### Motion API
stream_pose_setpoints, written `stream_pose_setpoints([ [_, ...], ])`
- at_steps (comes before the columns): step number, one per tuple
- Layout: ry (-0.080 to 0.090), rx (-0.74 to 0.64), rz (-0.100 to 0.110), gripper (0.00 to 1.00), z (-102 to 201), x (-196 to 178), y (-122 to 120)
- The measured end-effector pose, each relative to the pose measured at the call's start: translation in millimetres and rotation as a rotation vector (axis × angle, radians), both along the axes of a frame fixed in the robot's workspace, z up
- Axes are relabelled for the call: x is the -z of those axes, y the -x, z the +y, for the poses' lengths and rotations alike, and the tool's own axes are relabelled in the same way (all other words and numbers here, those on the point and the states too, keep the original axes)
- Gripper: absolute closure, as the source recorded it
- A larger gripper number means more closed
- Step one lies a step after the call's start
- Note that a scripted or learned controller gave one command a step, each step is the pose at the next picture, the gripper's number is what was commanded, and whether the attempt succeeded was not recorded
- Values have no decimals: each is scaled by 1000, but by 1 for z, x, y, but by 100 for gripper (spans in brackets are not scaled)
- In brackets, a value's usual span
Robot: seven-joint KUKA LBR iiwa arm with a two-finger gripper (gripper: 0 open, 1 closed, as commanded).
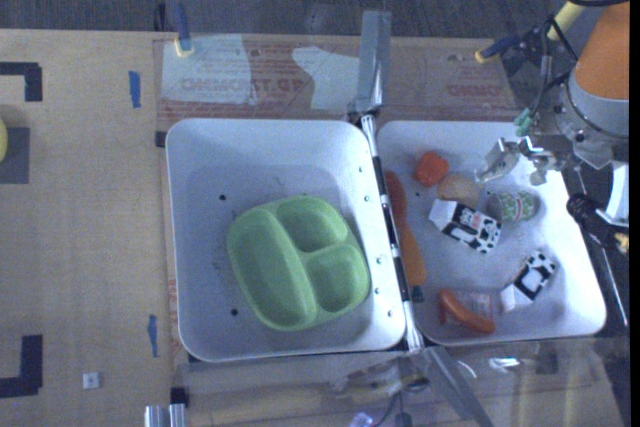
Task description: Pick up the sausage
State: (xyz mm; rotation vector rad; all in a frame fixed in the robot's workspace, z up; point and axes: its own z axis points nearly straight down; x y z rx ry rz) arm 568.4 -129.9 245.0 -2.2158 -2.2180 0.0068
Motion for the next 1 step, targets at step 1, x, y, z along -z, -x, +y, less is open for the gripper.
stream_pose_setpoints([
  [1,0,1,2,100,-1,-7,-1],
])
